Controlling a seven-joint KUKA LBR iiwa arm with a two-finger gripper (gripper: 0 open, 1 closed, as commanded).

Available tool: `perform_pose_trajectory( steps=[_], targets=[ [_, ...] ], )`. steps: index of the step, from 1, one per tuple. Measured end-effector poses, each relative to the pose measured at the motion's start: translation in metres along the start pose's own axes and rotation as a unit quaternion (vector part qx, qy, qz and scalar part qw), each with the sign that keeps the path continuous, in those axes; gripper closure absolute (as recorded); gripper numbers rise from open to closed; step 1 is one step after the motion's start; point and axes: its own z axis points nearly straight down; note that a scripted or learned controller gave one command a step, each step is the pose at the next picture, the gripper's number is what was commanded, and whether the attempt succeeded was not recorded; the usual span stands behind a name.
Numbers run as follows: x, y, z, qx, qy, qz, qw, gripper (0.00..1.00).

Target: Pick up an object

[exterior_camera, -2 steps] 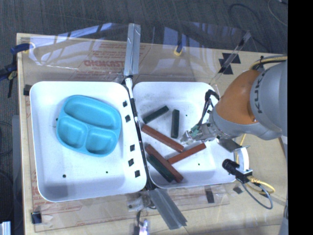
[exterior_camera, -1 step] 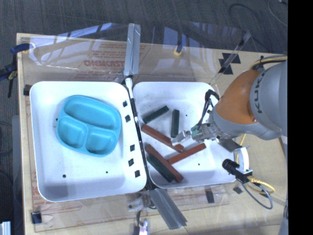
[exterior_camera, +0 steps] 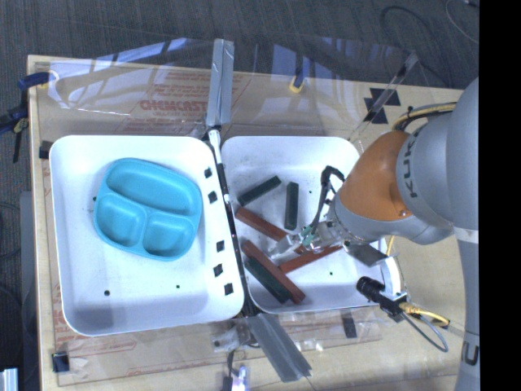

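Observation:
Several flat bars lie in the right bin (exterior_camera: 342,149). A black bar (exterior_camera: 259,190) and a second black bar (exterior_camera: 291,205) rest toward its back. A reddish-brown bar (exterior_camera: 259,221) lies slantwise in the middle, and another reddish-brown bar (exterior_camera: 319,256) sits just below the gripper. A long dark bar with a brown edge (exterior_camera: 273,274) lies along the front left. My gripper (exterior_camera: 309,237) is low in this bin, right over the crossing of the two reddish-brown bars, with the orange band of the wrist to its right.
The left bin (exterior_camera: 73,283) holds a blue divided plate (exterior_camera: 148,208). A raised divider (exterior_camera: 224,235) with black clips separates the bins. A grey flat piece (exterior_camera: 368,253) lies near the right bin's right wall, under the wrist.

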Motion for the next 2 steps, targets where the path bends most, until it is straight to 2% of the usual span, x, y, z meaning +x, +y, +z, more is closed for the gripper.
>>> perform_pose_trajectory(
  steps=[1,2],
  targets=[
    [0.0,0.001,-0.01,0.0,0.0,-0.003,1.0,1.0],
    [-0.001,0.055,-0.154,0.0,-0.001,0.068,0.9977,1.0]
  ],
)
